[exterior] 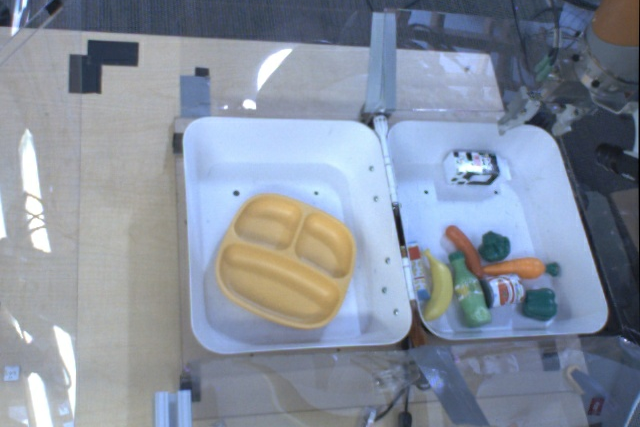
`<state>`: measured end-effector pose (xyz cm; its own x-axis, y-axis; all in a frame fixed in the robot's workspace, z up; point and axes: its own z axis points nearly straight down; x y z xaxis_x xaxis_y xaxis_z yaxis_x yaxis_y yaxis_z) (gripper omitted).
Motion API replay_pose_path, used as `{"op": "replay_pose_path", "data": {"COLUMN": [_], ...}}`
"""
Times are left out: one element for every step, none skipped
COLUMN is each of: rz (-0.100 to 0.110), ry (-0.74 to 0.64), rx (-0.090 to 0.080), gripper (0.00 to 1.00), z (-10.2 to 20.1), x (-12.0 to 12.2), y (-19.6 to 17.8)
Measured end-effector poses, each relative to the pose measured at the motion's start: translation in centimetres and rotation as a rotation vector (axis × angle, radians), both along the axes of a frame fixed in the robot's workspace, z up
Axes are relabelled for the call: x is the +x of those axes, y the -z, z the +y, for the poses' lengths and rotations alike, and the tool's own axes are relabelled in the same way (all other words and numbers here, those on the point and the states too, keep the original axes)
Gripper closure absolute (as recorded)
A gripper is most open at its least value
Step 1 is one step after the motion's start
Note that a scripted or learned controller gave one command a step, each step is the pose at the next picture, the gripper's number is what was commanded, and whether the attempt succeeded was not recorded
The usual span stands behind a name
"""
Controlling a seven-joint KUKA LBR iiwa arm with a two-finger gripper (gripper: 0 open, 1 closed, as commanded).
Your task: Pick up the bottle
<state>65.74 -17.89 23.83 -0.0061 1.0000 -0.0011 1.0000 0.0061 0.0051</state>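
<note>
Green and lying in the right bin's [560,215] near corner, the bottle [468,289] is sitting untouched among toy food, touching the banana [436,287]. Grasping is not yet begun: the pincer [540,110] is hanging past that bin's far rim, well apart. I cannot tell its opening through blur and cables, and the arm is getting cut off at the edge.

Bottle [468,290] lies w/ toy food in right bin [560,215]; gripper [545,110] at bin's top edge

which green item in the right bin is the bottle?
The long green bottle with a yellow label, lying beside the banana. The two other green items, and, are small, dark and rounded, like toy vegetables.
</note>
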Motion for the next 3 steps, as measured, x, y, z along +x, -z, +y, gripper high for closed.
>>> {"op": "replay_pose_path", "data": {"rz": [-0.003,-0.004,-0.008], "ry": [0.061,0.086,-0.015], "rx": [0.001,0.002,-0.001], "gripper": [0.00,0.00,0.00], "z": [5.7,6.6,6.1], "x": [-3.3,-9.7,-16.6], "y": [15.1,15.0,14.9]}}
